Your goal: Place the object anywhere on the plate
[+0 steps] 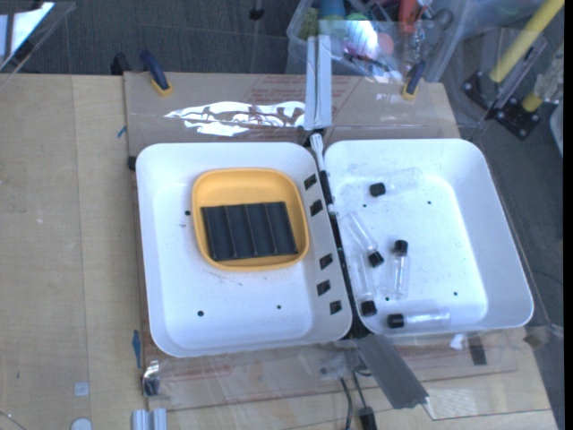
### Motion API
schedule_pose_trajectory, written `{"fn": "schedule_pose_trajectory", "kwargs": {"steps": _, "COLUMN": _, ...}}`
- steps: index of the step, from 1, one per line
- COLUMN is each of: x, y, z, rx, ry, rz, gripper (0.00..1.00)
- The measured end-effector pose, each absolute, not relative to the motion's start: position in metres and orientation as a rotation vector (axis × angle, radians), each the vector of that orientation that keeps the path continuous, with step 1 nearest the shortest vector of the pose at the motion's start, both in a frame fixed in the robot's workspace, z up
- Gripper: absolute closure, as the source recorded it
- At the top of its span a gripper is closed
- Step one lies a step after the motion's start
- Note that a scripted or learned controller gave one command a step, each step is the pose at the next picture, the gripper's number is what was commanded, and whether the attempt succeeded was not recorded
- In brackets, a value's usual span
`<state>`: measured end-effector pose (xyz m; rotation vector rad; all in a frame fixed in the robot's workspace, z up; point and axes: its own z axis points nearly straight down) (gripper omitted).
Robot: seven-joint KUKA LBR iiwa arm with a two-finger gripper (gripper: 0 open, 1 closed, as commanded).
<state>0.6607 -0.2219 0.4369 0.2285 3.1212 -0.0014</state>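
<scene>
Grey metal strip [391, 376] sticks out at the front edge of the tabletop [63, 240], just below the seam between the two bins, dark cable [352, 399] beside it. Right bin [488, 240] has several small clear vials with black caps: one lying flat near the front wall [417, 317], a pair close together mid-bin [397, 265], one lone cap-like piece nearer the back [377, 189]. Left bin [166, 312] holds a yellow plate [208, 191], roughly centred. Dark ribbed block [249, 230] lies flat on the plate, inside its rim, toward the front side. Small black tabs [324, 262] run along the divider. Clear tub of colourful items [385, 12] sits behind the bins. End effector state: cannot tell.
</scene>
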Motion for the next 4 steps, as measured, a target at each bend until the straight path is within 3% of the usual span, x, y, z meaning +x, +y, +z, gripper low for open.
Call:
{"fn": "schedule_pose_trajectory", "kwargs": {"steps": 1, "x": 0.653, "y": -0.222, "z": 0.437, "rx": -0.263, "ry": 3.124, "rz": 0.001, "gripper": 1.00}}
{"fn": "schedule_pose_trajectory", "kwargs": {"steps": 2, "x": 0.668, "y": -0.221, "z": 0.437, "rx": -0.655, "ry": 3.060, "rz": -0.004, "gripper": 1.00}}
{"fn": "schedule_pose_trajectory", "kwargs": {"steps": 4, "x": 0.668, "y": -0.222, "z": 0.437, "rx": -1.660, "ry": 2.654, "rz": -0.006, "gripper": 1.00}}
